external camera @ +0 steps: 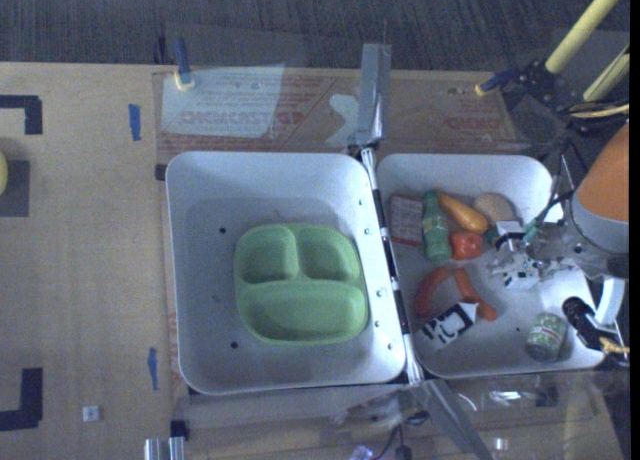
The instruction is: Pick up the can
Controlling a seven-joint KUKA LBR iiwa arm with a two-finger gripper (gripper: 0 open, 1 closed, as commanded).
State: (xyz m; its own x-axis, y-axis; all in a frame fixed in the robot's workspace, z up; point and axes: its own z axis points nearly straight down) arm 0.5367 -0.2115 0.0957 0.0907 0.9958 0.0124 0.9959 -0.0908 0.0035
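Observation:
The can [547, 336], small, with a green label and a silvery top, stands upright near the front right corner of the right bin [470, 166]. My gripper [520, 260] hangs over the right middle of that bin, behind and a little left of the can and apart from it. The grey wrist and orange band [608, 188] come in from the right edge. Nothing shows between the gripper and the can.
Toy foods crowd the right bin's left half: a brown packet [406, 218], a green bottle [435, 228], an orange piece [462, 212], a red piece [466, 244] and a black-and-white carton [450, 323]. A green divided plate [300, 283] lies in the left bin [200, 198].

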